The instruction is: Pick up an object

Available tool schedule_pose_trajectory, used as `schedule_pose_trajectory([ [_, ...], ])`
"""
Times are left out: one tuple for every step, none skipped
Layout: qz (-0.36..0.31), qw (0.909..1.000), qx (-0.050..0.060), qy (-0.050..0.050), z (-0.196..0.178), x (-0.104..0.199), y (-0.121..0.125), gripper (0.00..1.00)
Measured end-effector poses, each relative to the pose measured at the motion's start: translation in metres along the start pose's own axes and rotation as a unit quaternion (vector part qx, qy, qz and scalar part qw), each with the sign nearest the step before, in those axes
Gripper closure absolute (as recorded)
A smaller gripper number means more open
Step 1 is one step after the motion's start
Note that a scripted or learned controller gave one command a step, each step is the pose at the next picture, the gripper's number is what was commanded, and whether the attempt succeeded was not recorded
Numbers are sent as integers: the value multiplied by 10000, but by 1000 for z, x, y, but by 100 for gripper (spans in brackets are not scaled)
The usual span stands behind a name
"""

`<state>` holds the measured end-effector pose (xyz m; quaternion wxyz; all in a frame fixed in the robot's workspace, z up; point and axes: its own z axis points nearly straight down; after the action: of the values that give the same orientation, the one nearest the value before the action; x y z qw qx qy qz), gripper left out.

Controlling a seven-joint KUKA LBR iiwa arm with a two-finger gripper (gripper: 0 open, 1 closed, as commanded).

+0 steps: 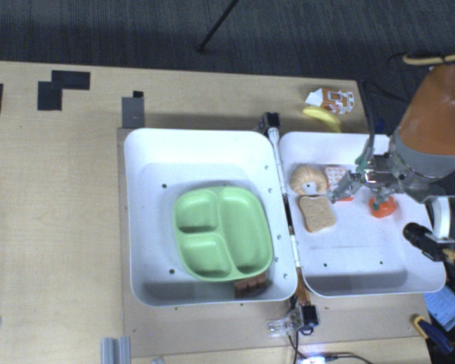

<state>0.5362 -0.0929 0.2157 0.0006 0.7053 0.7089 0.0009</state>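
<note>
My gripper hangs over the right bin, its fingers spread and nothing between them. Just to its left lie a round tan bagel and a small pink-printed packet. A slice of brown bread lies in front of the bagel, below and left of the lower fingertip. A small orange-red toy sits right of the gripper, partly under the wrist. In the left bin a green divided tray rests with a brown object poking out from under its near edge.
A yellow item and a small printed pack lie on the bench behind the right bin. The ridge between the bins runs just left of the bagel. Cables and a clip lie at the front edge.
</note>
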Motion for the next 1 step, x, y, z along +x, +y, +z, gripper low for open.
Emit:
schedule_pose_trajectory([
  [13,10000,-21,-9,120,-30,54,0],
])
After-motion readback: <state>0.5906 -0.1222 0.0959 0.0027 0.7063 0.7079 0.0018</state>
